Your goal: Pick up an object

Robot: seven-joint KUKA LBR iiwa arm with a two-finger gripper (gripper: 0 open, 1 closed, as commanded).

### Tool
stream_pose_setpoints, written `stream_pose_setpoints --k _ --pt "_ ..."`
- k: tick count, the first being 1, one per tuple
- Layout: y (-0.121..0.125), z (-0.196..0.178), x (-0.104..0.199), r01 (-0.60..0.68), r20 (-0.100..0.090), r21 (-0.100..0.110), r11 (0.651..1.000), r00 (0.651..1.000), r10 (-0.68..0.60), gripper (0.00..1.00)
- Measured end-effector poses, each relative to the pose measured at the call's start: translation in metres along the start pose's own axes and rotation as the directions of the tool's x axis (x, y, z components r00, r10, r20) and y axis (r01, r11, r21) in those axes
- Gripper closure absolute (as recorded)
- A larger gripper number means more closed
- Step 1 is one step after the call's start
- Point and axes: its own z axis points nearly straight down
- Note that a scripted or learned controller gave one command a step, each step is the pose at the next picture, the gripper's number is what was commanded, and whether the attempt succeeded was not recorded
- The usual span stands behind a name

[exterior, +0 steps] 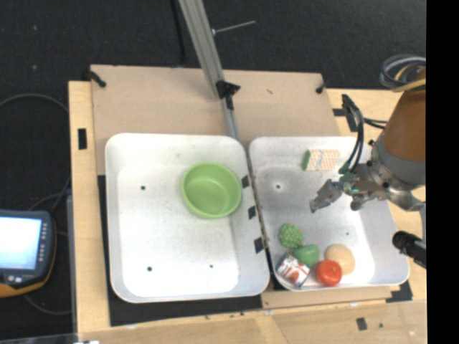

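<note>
the arm comes in from the right, grey with its orange band up near the edge, and its end effector (337, 193) hangs over the middle of the right bin (287, 160), above bare white floor. one dark finger (324, 195) juts out to the left and another shorter one sits further right, so the fingers look spread apart with nothing between them. the things to pick lie bunched in the near corner of that bin: a bumpy green piece like broccoli (290, 234), a smooth green piece (307, 254) just below it, a red and white can (292, 270) lying at the front rim, a red tomato-like ball (329, 272) beside it, and a pale tan egg-shaped thing (341, 258) touching the red ball. they all sit below and a little left of the end effector, apart from it. up near the far wall of the same bin lies a small flat packet (320, 160), green at one end and pale speckled at the other. the left bin (136, 264) carries a green bowl (211, 190), upright, toward its right side. both bins rest side by side on the desk (158, 99), and a metal pole (201, 34) slants up from between them. a screen pendant (21, 249) sits off to the left.
</note>
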Motion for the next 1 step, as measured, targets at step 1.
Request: stream_pose_setpoints --k 1 --pt "0.0 0.0 -0.0002 -0.002 0.0 0.0 1.0 1.0 0.002 0.0"
